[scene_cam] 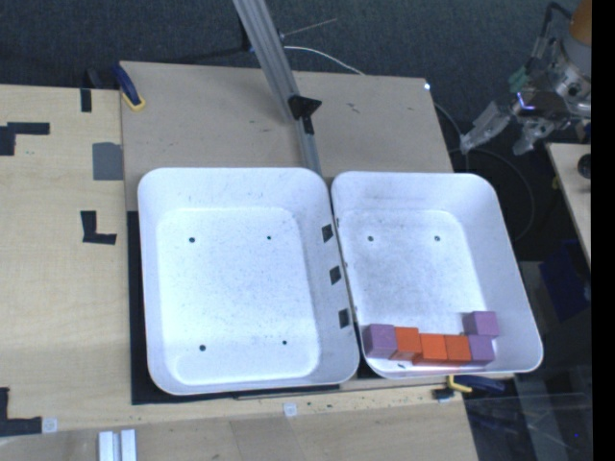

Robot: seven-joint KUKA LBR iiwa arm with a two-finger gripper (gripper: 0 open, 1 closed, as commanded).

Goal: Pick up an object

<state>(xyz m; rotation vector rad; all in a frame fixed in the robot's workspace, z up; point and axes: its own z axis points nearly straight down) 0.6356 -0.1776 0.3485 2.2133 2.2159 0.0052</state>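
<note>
1. The task stands at its opening step: nothing is grasped, and the arm sits off to the upper right, well apart from both bins.
2. The blocks, purple (382,338) and orange (434,347), lie in a row against the near wall of the right bin (480,196), touching one another.
3. The next move likely calls for carrying the arm over the right bin and descending on one block; the tight row and nearby wall leave little room.
4. The pincer (500,131) hangs beyond the worktop (211,113), its fingers spread wide, holding and touching nothing.
</note>
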